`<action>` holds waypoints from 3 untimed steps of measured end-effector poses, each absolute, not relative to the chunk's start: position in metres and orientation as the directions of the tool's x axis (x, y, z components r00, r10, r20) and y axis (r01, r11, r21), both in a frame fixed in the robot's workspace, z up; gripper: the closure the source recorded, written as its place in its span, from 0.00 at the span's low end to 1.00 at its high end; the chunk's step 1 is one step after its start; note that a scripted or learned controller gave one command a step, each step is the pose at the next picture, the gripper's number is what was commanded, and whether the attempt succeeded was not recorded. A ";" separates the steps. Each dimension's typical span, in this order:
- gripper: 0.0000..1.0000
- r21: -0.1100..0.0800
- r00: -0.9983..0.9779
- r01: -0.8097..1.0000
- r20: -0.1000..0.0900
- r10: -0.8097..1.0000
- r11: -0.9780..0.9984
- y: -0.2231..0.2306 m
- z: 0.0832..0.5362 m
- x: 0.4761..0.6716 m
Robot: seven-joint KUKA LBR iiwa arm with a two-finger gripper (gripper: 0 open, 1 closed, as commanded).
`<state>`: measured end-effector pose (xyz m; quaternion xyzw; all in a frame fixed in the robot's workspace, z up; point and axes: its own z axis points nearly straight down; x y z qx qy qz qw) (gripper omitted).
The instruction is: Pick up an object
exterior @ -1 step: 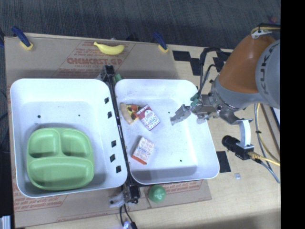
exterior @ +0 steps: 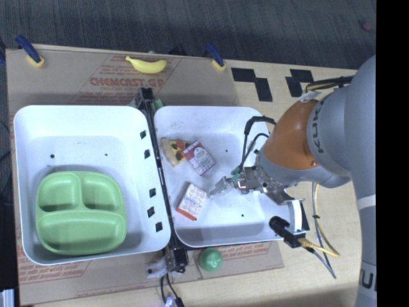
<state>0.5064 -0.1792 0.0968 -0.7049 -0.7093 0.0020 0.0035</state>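
The right bin (exterior: 211, 117) holds three small items. A yellow and red wedge-shaped piece (exterior: 171, 149) lies near its left wall, and a red and white packet (exterior: 199, 158) sits right beside it. An orange and white packet (exterior: 192, 201) lies lower down, toward the front. My gripper (exterior: 222, 186) is low inside this bin, pointing left, just right of the orange and white packet and below the red and white one. I see nothing held in it.
The left bin (exterior: 38, 126) holds a green divided tray (exterior: 80, 210). A yellow banana (exterior: 147, 63) lies on the cardboard behind the bins. A green ball (exterior: 209, 258) sits in front of the right bin. Cables hang by the wrist at the right.
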 end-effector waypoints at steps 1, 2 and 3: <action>0.00 -0.003 -0.008 1.000 0.000 1.000 0.008 -0.147 0.092 0.578; 1.00 -0.004 -0.010 1.000 0.000 1.000 0.010 -0.147 0.102 0.578; 1.00 -0.001 -0.004 1.000 0.001 1.000 0.004 -0.167 0.179 0.505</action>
